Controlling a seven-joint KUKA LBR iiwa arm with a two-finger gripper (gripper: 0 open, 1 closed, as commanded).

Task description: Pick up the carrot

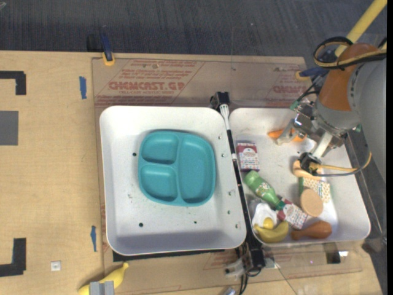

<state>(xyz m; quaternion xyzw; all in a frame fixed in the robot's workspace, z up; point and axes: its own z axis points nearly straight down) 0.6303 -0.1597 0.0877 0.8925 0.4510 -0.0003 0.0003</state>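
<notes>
The carrot (281, 133) is a small orange piece lying near the back of the right bin (359, 223), its pale tip pointing left. My gripper (302, 125) hangs directly over the carrot's right end, and its metal body hides part of the orange. From this angle I cannot tell whether the carrot is being gripped. The grey arm with its orange band (336, 90) reaches in from the upper right.
The right bin also holds a red-and-white box (247, 155), a green bottle (263, 190), a banana (272, 231), a round tan item (311, 203) and a brown item (313, 229). A teal divided plate (178, 168) sits in the left bin (116, 183). A yellow cable (344, 168) loops beside the gripper.
</notes>
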